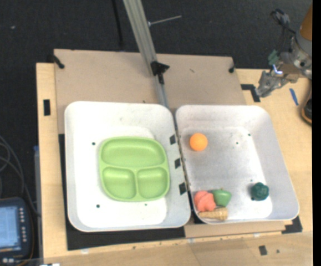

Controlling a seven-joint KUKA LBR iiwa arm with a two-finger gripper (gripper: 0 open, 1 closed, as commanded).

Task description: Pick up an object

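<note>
My claw (pixel 271 82) hangs over the bench (pixel 215 248) by the right bin's (pixel 232 121) far right corner, clear of everything inside it.

I cannot tell how the claw is set; it is small, blurred and half lost at the frame's edge. My likeliest target, the orange ball (pixel 198 142), lies alone near the right bin's left wall, well apart from the rest. I judge it light, smooth and apt to roll, so I would close across its middle from straight above. The dark green toy (pixel 259 191) sits alone near the right wall. A pink piece (pixel 204 200), a green piece (pixel 222 197) and a tan piece (pixel 218 215) crowd the near left corner, touching, shapes unclear. The left bin (pixel 82 148) holds a green divided plate (pixel 133 168).
</note>
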